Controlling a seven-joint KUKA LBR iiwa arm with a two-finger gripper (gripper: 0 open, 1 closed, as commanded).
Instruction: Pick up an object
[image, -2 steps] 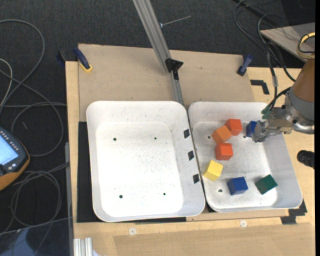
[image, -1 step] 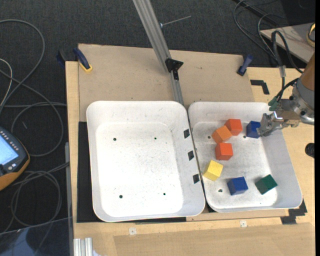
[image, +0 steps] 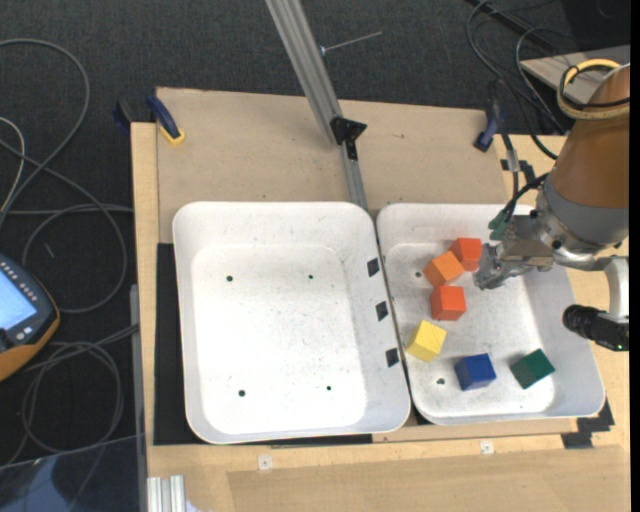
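The right bin (image: 560, 400) holds several small blocks. Two orange blocks (image: 466, 250) (image: 444, 268) lie near its back, with a red-orange block (image: 448, 302) just in front of them. A yellow block (image: 427, 340), a blue block (image: 474, 371) and a green block (image: 532, 367) lie toward the front. My gripper (image: 491, 277) hangs low over the right bin, just right of the orange blocks and close beside them. No block shows between its fingers.
The left bin (image: 200, 400) stands beside the right one, parted by a ridge with black clips. A slanted metal pole (image: 320, 90) rises behind the bins. Blue clamps (image: 166, 120) (image: 488, 130) sit at the bench's back corners. Cables lie on the floor at left.
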